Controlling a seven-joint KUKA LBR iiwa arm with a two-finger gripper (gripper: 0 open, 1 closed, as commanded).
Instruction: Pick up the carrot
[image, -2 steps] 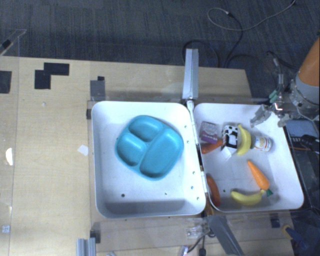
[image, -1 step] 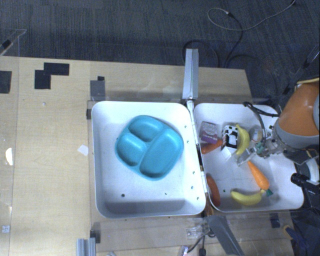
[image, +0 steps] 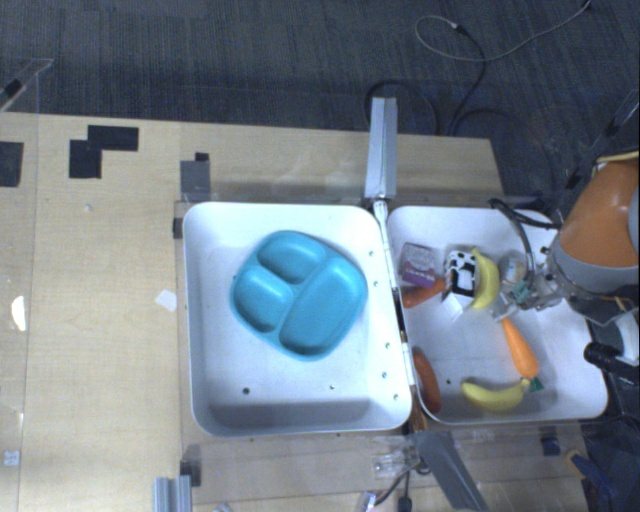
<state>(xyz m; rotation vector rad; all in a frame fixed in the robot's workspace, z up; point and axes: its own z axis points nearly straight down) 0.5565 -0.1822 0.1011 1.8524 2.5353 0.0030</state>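
Now: gripper (image: 523, 291) at far side of right bin (image: 590, 400); I cannot tell jaw state. Carrot (image: 519, 348) lies just below gripper, toward near edge, beside lower banana (image: 494, 394). Long axis runs near-far, slightly slanted. I judge short descent needed, jaws across width.

Counting up now: two white bins, the left bin (image: 200, 330) and the right bin (image: 580, 400), side by side. One blue divided plate (image: 298, 292), alone at centre-left of the frame. Over at right, bananas: one upper banana (image: 486, 280), one lower banana (image: 495, 394), so two. One carrot (image: 519, 348) between them. One purple packet (image: 418, 263), one black-and-white item (image: 460, 268) beside it. Two reddish-orange pieces, one (image: 424, 293) under the packet, another (image: 427, 378) lower down; what they are, I can't tell.
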